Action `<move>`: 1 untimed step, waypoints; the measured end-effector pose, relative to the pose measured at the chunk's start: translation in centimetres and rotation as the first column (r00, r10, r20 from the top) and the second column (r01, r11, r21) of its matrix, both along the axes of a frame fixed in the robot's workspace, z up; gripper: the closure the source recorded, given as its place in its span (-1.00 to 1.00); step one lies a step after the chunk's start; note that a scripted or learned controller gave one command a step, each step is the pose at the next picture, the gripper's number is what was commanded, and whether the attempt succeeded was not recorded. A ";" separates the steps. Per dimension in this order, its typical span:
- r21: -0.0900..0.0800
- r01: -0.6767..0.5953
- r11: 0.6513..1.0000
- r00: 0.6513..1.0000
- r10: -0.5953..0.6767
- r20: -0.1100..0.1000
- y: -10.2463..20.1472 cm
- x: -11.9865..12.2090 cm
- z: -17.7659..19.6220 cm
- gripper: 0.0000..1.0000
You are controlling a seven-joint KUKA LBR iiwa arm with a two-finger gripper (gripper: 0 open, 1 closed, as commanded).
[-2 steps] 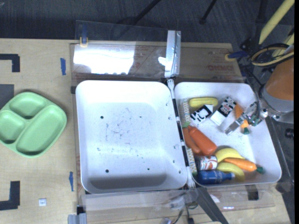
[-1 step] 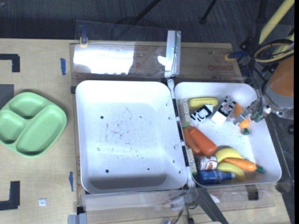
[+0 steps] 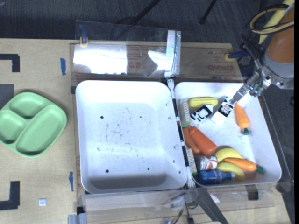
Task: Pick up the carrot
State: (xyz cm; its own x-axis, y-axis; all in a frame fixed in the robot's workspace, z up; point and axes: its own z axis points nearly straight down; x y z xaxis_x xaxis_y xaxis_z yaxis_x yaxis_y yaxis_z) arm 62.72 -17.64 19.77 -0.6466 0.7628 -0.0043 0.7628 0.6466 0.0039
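The carrot (image 3: 241,117) is a short orange toy with a small green tip at its lower end, lying nearly upright along the far right side of the right bin (image 3: 270,139), on bare white floor. A second carrot (image 3: 242,164) lies lower in the same bin, slanted across a banana (image 3: 230,154), its green tip pointing right.

The end effector (image 3: 227,107) reaches in from the upper right and sits low in the right bin, just left of the upper carrot's top end. Its tip is black and white, and whether it is spread or pressed together cannot be told from this angle; nothing is seen pinched in it. The arm (image 3: 279,55) behind it shows an orange band and yellow cable.

Around it: a second banana (image 3: 202,101) lies flat near the bin's top wall, a black-and-white block (image 3: 201,113) sits just below that, and a large orange-red piece (image 3: 201,140) lies against the left wall. A red-and-white can (image 3: 208,163) and a blue bottle (image 3: 214,176) crowd the lower left corner beside the lower banana.

The left bin (image 3: 126,134) stands beside the right one. A green divided plate (image 3: 31,123) rests on the counter (image 3: 37,181) at far left, well apart from both bins
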 end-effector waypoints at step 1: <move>0.000 0.001 1.000 1.000 -0.001 0.000 0.0 0.0 0.0 -1.00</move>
